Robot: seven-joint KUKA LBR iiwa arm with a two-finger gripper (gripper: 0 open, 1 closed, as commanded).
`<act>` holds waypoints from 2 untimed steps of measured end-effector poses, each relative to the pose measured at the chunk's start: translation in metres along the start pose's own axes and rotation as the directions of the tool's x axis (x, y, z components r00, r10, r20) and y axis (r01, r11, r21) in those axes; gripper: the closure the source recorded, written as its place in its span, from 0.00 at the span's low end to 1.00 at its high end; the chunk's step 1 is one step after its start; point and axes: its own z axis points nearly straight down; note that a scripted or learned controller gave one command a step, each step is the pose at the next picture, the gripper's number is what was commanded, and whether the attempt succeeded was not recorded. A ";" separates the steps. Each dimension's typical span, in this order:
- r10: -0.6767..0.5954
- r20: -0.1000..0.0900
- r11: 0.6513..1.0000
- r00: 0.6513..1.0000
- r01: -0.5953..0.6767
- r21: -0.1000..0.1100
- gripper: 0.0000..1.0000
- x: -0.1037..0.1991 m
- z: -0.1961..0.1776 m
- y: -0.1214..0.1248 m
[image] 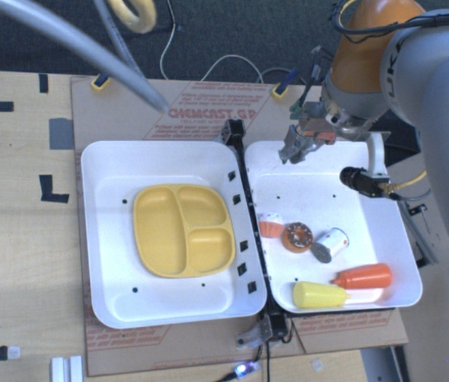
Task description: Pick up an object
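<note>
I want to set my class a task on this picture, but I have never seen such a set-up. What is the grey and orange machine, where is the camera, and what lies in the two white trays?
The machine is a robot arm, grey with an orange band, reaching in from the right. Its hand hangs above the far edge of the right tray, with nothing seen between its fingers. The one camera is fixed above the bench and looks down at a slant. The left tray holds a yellow plate with three sections. The right tray holds small toys near its front: a brown doughnut, a small white cup, an orange piece and a yellow piece. The robot is meant to pick one up.
</note>
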 end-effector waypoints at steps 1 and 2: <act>0.000 0.000 1.000 1.000 0.000 0.000 1.00 0.060 0.002 0.011; 0.000 0.000 1.000 1.000 0.000 0.001 1.00 0.123 -0.001 0.006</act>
